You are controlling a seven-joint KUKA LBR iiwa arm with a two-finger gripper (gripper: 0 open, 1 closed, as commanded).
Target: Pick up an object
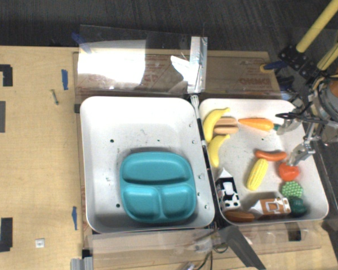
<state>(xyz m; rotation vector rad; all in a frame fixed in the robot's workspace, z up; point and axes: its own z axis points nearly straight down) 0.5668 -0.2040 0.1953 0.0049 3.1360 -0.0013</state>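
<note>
hovering at the right edge of the right bin [321, 207], the gripper [305, 148] hung just above the toy food; its fingers were too small and cluttered to read, so whether the claw was open or closed could not be told. nothing showed between them. the nearest pieces were the sausage [270, 156] and the tomato [289, 172], just beside the tip, with the corn cob [257, 174] a little further in. these looked like light, hollow plastic, stiff and smooth, likely to slip or roll. the corn seemed the safest hold, pinched across its middle. the teal tray [156, 186] sat in the left bin [101, 128], well apart.
</note>
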